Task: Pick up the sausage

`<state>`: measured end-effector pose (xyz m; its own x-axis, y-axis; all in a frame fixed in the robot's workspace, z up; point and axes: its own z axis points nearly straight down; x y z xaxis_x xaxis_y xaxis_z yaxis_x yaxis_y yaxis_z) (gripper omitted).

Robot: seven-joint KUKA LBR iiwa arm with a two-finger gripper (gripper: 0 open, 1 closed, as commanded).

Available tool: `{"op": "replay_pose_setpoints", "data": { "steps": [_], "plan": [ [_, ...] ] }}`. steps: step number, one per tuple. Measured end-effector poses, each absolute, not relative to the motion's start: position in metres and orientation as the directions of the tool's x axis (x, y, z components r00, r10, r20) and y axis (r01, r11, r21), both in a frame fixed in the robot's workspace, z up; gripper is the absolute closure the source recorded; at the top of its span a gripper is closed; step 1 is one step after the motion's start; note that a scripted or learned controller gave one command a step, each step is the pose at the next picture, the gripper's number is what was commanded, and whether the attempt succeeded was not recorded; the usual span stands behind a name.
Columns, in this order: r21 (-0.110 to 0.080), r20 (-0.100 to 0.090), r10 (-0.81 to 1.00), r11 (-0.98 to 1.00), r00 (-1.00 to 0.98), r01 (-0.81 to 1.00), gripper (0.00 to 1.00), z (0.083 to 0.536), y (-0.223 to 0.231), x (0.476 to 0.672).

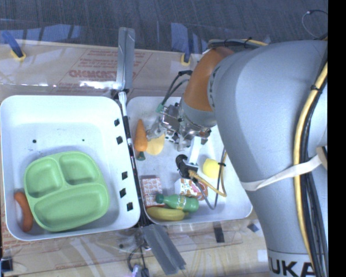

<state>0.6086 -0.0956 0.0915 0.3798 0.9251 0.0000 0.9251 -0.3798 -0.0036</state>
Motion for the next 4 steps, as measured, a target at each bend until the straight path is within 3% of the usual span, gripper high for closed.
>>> {"op": "replay_pose_setpoints", "data": {
  "steps": [1, 2, 3, 4],
  "plan": [
    [-0.004, 0.001, 0.639, -0.769, 0.769, 0.639, 0.00, 0.092, -0.109, 0.532],
    [-0.003, -0.002, 0.398, -0.918, 0.918, 0.398, 0.00, 0.091, -0.094, 0.538],
    [-0.007, -0.002, 0.579, -0.815, 0.815, 0.579, 0.00, 0.116, -0.100, 0.515],
    [-0.005, -0.001, 0.714, -0.700, 0.700, 0.714, 0.00, 0.096, -0.090, 0.574]
  ]
}}
